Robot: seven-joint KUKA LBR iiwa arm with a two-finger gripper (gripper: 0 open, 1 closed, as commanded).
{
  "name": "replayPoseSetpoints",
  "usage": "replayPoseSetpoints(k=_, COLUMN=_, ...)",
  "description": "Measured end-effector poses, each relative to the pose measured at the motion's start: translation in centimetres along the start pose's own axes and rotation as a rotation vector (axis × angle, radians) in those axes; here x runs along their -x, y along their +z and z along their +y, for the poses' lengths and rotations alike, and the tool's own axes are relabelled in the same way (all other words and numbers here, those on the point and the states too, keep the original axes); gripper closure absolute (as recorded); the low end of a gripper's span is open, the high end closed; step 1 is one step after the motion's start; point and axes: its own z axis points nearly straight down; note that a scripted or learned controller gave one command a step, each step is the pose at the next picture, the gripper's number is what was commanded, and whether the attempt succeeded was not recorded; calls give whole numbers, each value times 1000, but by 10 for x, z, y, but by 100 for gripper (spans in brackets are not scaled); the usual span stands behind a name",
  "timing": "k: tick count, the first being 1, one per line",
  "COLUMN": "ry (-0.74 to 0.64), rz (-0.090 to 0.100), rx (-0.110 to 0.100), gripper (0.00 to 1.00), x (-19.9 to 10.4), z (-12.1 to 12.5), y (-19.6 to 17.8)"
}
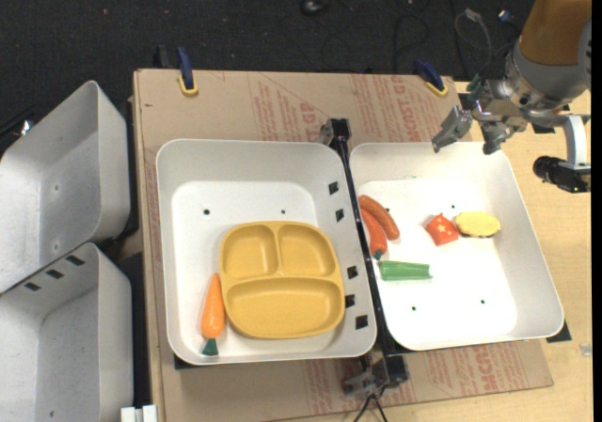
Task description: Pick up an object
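The right bin point(527, 303) holds two orange-red sausages point(378, 221) along its left wall, a green bean pod point(405, 270) below them, a small red piece point(441, 229) and a yellow oval slice point(477, 224) touching it on the right. My gripper point(472, 133) hangs above the bin's far edge with its two fingers spread open and nothing between them. It is well behind the red and yellow pieces.
The left bin point(183, 176) carries a yellow divided plate point(280, 279) with an orange carrot point(213, 309) lying beside its left edge. Two spare white bins point(56, 213) lean at the far left. A black clamp joins the two bins in the middle.
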Motion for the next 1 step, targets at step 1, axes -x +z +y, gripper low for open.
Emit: replayPoseSetpoints(k=1, ry=1, rz=2, rx=-7, gripper=0, x=-5, z=-4, y=63)
